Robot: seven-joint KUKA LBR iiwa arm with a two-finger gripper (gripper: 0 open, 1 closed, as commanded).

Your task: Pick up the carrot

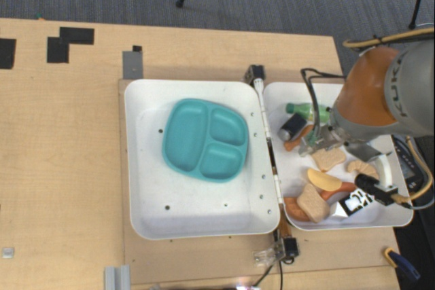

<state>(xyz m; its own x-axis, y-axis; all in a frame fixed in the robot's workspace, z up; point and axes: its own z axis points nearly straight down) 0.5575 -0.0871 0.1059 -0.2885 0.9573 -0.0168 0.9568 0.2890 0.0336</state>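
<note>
My gripper (318,139), its grip state impossible to tell, hangs right of frame; I should center squarely over the carrot (297,136) before descending.

- Two white bins (139,146) – side by side
- One teal divided plate (205,139)
- Two toast slices (329,159)
- One green bottle (299,109)
- One banana slice (323,180)
</note>
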